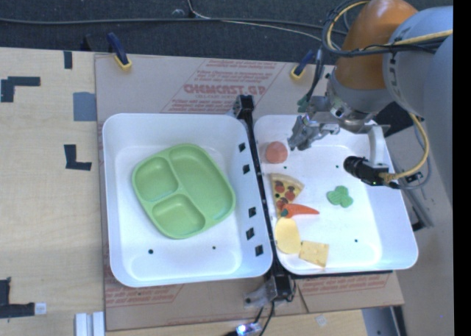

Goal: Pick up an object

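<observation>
Cheese wedge (314,254), claw (299,138) above bin

Item: cardboard sheet (213,88) under my two white bins. Red print along its far strip, seen upside down; I cannot read it with confidence. More red lettering on its near edge, too small to read.

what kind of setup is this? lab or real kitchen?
Most likely a robot lab bench, not a kitchen. Two white bins sit clamped on cardboard, the food is toys such as a pizza slice and carrot, and black tape marks dot the wooden bench.
</observation>
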Motion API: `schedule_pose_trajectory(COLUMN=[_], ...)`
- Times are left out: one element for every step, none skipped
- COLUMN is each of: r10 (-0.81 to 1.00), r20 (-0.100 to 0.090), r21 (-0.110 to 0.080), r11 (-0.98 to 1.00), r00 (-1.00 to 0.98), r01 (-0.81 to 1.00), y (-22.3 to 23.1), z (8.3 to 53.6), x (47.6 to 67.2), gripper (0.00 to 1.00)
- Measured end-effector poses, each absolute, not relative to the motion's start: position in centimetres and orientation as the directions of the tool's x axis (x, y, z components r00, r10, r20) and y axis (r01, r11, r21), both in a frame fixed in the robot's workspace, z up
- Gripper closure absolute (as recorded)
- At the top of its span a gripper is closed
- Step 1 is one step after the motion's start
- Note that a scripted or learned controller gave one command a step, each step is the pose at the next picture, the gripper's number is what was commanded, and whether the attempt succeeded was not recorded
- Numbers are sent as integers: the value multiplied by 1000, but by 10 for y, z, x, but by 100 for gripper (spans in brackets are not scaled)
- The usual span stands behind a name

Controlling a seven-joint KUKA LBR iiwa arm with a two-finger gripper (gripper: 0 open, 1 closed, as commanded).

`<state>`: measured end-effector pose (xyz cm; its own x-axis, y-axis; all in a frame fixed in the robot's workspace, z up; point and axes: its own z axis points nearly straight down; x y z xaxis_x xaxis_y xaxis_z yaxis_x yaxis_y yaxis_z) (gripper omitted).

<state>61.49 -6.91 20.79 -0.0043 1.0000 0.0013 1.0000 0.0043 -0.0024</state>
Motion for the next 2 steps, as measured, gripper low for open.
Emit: schedule_pose_trajectory(r10=[1000,1000], r20=[2,2], r21=[-2,-2], r11=[6,7], r00=[-6,-7], r01=[1000,1000], y=[-24,31], z=[218,228], x=[594,580], gripper=[100,100])
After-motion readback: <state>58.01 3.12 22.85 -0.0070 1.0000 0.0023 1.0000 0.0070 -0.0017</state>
